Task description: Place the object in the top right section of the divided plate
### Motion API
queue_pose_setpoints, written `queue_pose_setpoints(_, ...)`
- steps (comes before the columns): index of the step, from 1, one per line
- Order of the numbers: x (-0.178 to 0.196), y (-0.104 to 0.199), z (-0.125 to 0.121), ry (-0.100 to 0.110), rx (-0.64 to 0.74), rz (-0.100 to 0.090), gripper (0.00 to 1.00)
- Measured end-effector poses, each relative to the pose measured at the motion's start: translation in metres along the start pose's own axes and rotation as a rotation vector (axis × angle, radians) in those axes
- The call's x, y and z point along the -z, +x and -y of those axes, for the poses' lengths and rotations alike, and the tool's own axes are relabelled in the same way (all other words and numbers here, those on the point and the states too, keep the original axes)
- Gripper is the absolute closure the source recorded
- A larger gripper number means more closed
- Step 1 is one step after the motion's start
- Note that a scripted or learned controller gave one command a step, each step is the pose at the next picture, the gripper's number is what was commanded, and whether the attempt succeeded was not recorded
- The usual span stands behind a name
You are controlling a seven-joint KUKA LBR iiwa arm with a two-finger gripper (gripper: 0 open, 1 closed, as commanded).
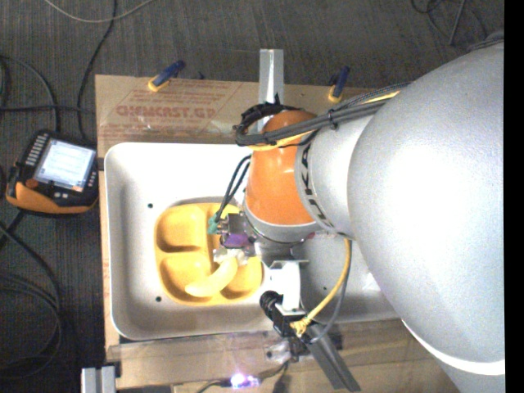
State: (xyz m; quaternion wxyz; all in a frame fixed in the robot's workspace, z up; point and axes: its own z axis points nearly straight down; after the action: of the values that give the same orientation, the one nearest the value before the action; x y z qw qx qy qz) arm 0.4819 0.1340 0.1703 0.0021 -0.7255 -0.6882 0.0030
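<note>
Dark carpet surrounds the bench; white bin (pixel 131 219) holds the yellow divided plate (pixel 182 228), banana (pixel 209 282) inside, arm (pixel 282 178) overhanging, gripper (pixel 233 248) state unclear.

We see a pale banana (pixel 211 280) lying across the yellow divided plate (pixel 182 229) beneath the gripper (pixel 231 252).

One yellow divided plate (pixel 182 228) sits in one visible white bin (pixel 131 219). One pale banana-shaped object (pixel 210 282) lies on it. Two blue clamps (pixel 165 75) grip the tabletop's far edge.
</note>
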Motion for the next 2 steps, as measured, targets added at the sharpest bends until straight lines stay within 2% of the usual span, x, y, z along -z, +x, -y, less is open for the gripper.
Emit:
queue_pose_setpoints(1, 0.012, -0.089, -0.006, -0.004, 0.250, 0.002, 1.00)
queue_pose_setpoints(2, 0.033, -0.028, -0.002, -0.002, 0.338, -0.001, 1.00)
